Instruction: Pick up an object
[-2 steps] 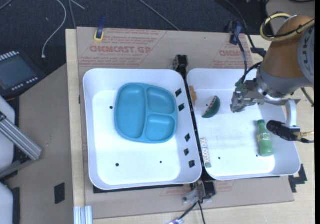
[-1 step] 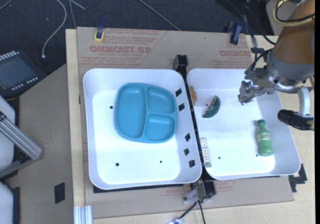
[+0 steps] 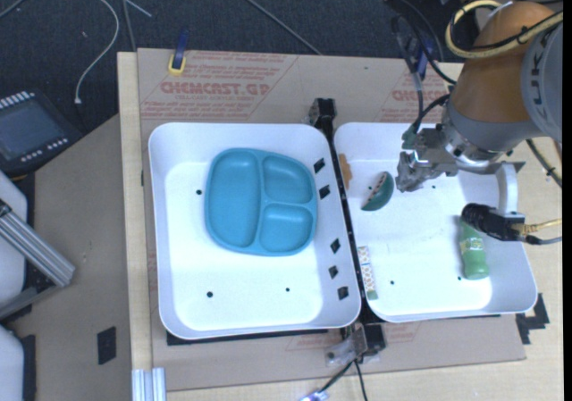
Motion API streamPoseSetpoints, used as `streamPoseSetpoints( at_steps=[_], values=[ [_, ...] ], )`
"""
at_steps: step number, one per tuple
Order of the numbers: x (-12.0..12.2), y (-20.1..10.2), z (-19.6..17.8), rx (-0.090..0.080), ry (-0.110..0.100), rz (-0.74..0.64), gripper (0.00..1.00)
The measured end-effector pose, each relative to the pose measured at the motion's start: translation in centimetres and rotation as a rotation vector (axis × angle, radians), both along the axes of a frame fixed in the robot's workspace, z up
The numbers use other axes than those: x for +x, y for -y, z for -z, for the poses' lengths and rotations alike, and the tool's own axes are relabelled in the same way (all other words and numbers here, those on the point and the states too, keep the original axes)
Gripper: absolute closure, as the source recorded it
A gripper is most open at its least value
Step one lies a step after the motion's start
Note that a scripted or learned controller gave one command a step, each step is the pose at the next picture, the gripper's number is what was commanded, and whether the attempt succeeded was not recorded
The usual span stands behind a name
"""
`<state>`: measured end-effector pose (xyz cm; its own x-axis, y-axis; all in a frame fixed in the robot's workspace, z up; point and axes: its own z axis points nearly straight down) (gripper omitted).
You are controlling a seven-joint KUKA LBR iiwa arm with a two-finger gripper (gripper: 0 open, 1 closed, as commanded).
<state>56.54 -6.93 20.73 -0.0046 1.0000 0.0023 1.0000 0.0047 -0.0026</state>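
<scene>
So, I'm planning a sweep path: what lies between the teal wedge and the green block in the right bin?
The stretch is bare. In the camera view, only white floor of the right bin shows between the teal wedge and the green block.

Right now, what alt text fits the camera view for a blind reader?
The arm's pincer hangs over the right bin, just beside a small teal wedge; a green block lies near that bin's right wall. The left bin holds a blue divided plate.
</scene>
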Motion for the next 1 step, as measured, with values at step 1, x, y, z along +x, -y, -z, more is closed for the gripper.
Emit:
streamPoseSetpoints(
  at_steps=[1],
  values=[
    [-0.55,-4.72,0.3,0.001,0.0,0.0,1.0]
  ],
)
